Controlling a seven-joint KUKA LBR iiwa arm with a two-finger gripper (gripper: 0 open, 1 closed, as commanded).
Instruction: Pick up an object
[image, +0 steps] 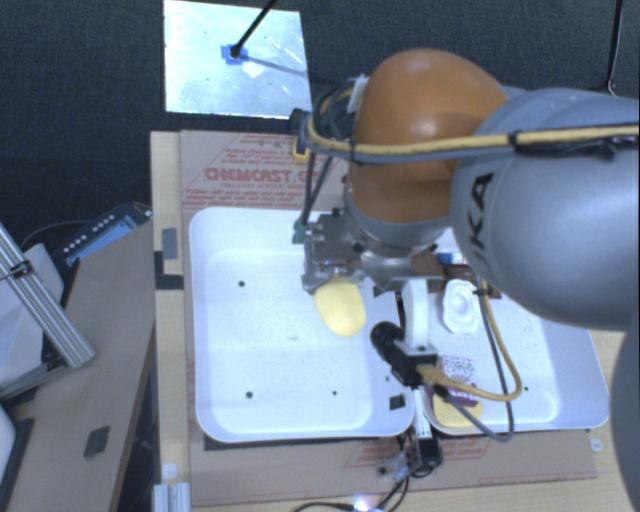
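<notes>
- A smooth, pale yellow, egg-shaped object is seen lying in the left bin, near its right wall.
- Both bins are shallow, glossy white plastic; the right bin holds a white item and a yellow piece.
- The bins rest on brown cardboard over a wooden bench; dark fabric lies behind.
- The gripper is placed directly above the yellow object, just touching its upper edge; whether it is spread or closed cannot be told.
</notes>
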